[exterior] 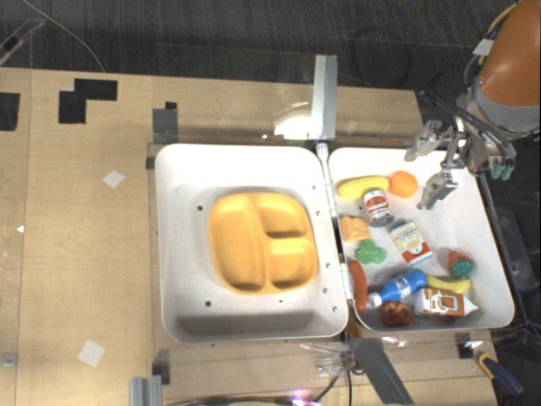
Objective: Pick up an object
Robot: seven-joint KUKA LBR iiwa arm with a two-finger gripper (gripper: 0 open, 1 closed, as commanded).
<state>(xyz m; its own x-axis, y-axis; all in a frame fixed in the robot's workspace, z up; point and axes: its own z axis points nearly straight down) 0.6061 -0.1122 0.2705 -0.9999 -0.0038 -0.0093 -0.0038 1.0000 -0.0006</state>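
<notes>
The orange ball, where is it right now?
The orange ball sits near the top of the right bin, just right of the yellow banana and above the small can.

Bare floor along the right bin's far-right side, seemingly clear; toys crowded leftward.

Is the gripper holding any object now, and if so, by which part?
Nothing is held: the gripper is open above the right bin, beside the orange.
</notes>
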